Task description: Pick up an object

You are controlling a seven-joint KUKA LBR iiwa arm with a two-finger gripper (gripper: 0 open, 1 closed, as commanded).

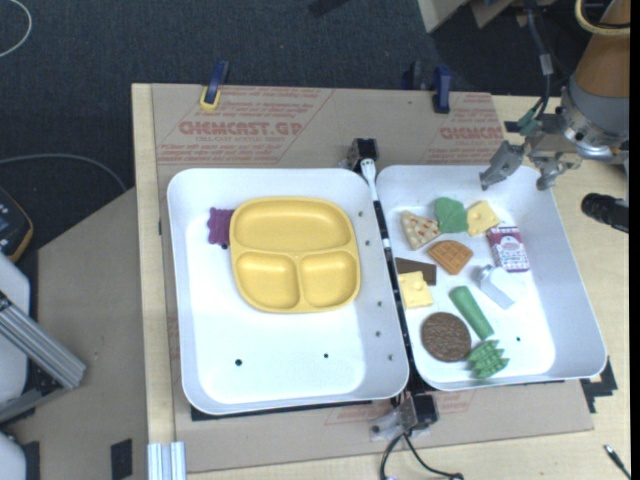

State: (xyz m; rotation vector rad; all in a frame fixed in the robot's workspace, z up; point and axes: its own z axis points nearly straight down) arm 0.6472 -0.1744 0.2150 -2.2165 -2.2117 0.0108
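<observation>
Two shallow white bins sit side by side on the worktop, a sheet of brown board printed with red lettering. The left bin, with rounded corners and a smooth glossy floor, holds a yellow tray in its upper half; the tray is moulded plastic with one long compartment above two smaller ones. A purple toy lies touching the tray's left edge, partly hidden by it.

The right bin holds a scatter of small toy foods. Near its top lie a tan waffle wedge, a green leaf shape and a yellow cheese piece. Below them are an orange waffle, a red-and-white carton and a small white block. Toward the left wall sit a dark brown slab and a yellow square, touching. Lower down lie a green cylinder, a round brown patty and a ribbed green piece.

The claw hangs at the upper right of the frame, above the top edge of the right bin. Its two grey fingers are spread wide apart, with nothing between them. The nearest things, the leaf and cheese, lie just below it in the bin.
</observation>
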